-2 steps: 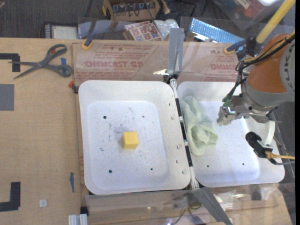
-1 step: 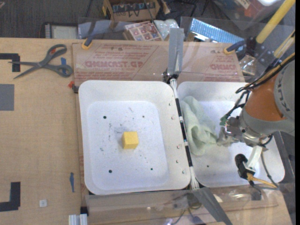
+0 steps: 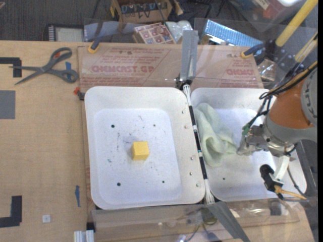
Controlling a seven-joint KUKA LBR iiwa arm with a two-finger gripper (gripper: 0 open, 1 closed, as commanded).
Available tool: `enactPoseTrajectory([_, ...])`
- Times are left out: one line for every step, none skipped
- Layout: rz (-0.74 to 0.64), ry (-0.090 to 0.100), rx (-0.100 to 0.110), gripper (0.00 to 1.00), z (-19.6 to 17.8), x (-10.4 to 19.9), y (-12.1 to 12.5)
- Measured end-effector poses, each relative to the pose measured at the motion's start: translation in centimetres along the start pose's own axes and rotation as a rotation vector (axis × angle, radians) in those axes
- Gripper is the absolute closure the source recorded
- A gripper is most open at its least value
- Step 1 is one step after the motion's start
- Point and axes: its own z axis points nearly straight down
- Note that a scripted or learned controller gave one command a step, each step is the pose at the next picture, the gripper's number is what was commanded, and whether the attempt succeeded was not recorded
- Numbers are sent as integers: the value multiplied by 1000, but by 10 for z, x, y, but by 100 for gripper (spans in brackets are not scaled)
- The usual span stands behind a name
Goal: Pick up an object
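A small yellow cube lies near the middle of the left white bin. A crumpled pale green cloth lies along the left side of the right bin. My gripper is low over the right bin, at the cloth's right edge, and seems to touch it. The wrist with its orange band hides the fingers from above.
Scissors lie on the bench at the far left. A clear sheet and a grey upright bar stand behind the bins. Cables hang from the wrist over the right bin's right part.
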Motion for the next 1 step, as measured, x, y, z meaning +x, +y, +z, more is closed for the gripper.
enactPoseTrajectory([-346, -1, 6, 100, -2, -38, -42])
